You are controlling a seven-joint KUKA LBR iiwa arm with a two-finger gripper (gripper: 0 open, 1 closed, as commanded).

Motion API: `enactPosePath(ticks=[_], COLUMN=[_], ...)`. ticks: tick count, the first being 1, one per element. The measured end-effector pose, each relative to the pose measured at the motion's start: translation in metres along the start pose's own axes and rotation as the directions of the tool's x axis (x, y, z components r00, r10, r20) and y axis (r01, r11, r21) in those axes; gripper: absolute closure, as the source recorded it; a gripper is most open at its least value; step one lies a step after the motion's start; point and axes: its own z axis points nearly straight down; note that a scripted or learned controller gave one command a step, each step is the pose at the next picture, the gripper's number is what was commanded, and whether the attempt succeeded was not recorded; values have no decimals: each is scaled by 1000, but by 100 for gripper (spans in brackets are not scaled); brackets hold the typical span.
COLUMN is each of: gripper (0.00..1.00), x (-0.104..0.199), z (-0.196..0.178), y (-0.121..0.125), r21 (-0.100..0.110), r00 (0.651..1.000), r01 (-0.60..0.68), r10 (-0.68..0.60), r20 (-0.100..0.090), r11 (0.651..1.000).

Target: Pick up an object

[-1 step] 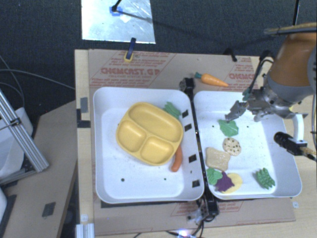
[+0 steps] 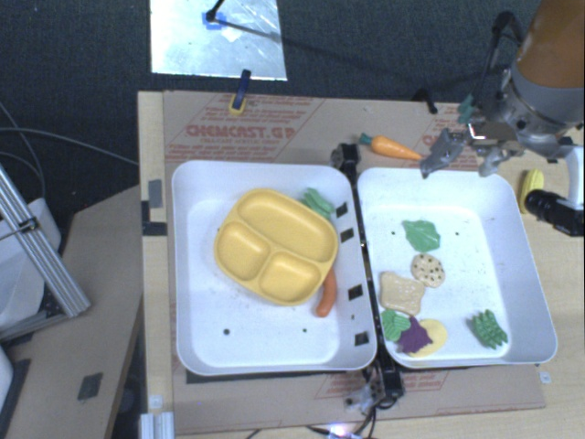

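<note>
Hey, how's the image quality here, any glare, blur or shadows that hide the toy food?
Camera view: the shiny sheet at top glares bright; the gripper and arm at upper right are soft and blurred; the bins look evenly lit, with faint shadow along the right bin inner walls; the cookie and yellow tray read clearly, though fine detail is grainy.

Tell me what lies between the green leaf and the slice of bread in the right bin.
In the camera view, a round speckled cookie lies between the green leaf above it and the bread slice below, touching or nearly touching the bread.
</note>
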Motion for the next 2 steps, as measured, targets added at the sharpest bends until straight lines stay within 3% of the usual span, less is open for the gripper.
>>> enactPosePath(ticks=[1, 2], gripper=[0, 0], x=[53, 110], z=[-45, 58], y=[-69, -55], r21=[12, 27], r00=[1000, 1000], r01=[-1, -2], r10=[1, 2], r20=[-3, -1], r11=[1000, 1000])
